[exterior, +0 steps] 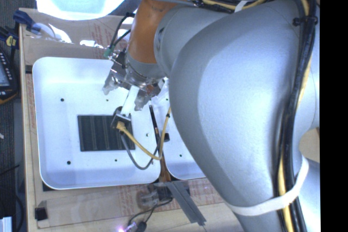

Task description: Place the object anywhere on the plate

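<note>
Gripper (pixel 126 92) poised over white bin (pixel 49 79); jaws parted, nothing held between; dark ribbed plate (pixel 98 133) just beside jaws; bare floor seen beyond jaws up to bin rim.

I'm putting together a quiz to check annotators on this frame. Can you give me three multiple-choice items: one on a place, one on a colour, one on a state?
1. Where does the dark ribbed plate lie?
A) in the left-hand bin of the view
B) in the right-hand bin of the view
C) on the wooden bench outside both bins

2. What colour is the band on the grey arm?
A) blue
B) orange
C) green

3. How does the dark ribbed plate sit?
A) propped upright against a wall
B) lifted off the floor
C) flat on the bin floor

Answers:
1 A: white floor of the left-hand bin surrounds it.
2 B: the band is plainly orange against the grey.
3 C: its whole ribbed face shows, level with the white floor.
</note>
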Controlling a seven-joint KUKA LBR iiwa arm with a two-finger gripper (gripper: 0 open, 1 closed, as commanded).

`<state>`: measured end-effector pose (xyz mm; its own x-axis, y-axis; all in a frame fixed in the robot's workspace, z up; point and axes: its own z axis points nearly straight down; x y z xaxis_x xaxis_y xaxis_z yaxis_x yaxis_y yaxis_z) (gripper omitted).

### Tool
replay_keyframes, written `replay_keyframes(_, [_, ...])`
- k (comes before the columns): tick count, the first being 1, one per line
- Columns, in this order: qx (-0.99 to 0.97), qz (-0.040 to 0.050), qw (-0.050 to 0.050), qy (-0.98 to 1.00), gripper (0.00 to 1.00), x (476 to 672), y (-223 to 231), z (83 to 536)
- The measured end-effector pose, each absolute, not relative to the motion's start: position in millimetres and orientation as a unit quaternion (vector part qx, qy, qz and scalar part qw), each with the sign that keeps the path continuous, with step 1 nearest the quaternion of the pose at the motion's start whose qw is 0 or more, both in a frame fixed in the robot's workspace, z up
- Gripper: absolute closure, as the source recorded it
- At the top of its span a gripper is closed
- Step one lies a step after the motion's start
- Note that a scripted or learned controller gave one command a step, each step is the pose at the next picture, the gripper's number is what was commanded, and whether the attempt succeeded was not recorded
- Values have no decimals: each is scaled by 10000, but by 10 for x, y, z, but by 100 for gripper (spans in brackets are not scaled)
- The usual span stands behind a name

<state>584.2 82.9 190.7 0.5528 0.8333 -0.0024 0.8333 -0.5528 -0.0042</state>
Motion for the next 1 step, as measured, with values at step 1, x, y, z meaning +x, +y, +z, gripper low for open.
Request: replay_keyframes(1, [-9672,50,20,-2541,100,5379,1337,1034])
